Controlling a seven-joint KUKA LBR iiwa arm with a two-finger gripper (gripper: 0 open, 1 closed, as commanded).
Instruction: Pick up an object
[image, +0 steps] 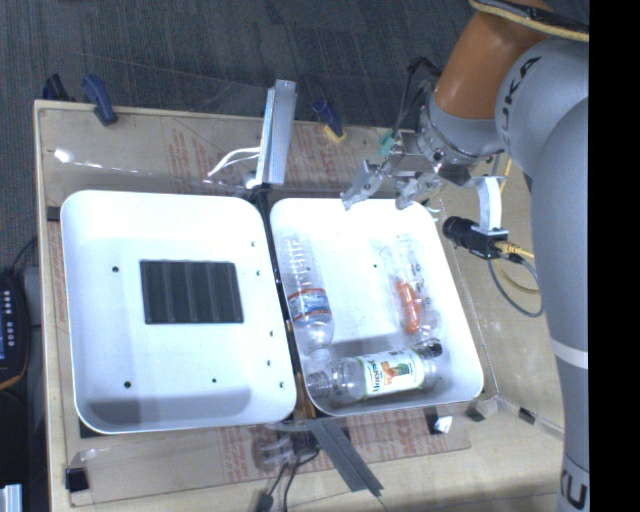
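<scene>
Right bin (345, 225): its middle and far floor are wide open. Three bottles crowd the edges, one (303, 290) along the left wall, one (410, 290) by the right, one (375, 377) across the near wall.
</scene>
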